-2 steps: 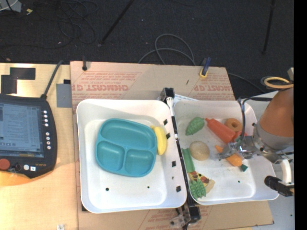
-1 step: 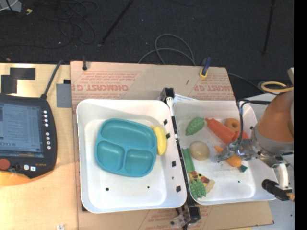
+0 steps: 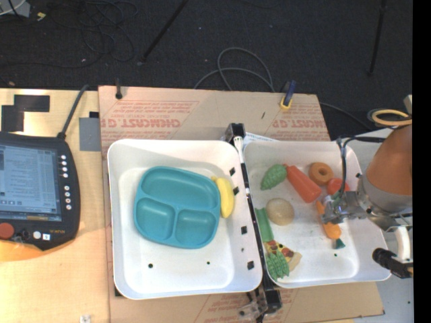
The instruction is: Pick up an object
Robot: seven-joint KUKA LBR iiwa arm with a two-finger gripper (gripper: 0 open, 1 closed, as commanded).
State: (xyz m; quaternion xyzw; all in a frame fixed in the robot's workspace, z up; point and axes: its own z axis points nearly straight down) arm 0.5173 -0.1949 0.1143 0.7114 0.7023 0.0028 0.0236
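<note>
Brown cardboard sheet (image 3: 202,116) under white bins (image 3: 121,180), dark carpet (image 3: 202,25) beyond.

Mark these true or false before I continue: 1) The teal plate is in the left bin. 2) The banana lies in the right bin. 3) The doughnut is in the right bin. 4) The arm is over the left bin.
1) True: the teal plate lies in the left bin.
2) False: the banana lies in the left bin, against the plate's right edge.
3) True: the doughnut lies in the right bin, beside the carrot.
4) False: the arm is at the right bin's right side, the gripper low over it.
</note>
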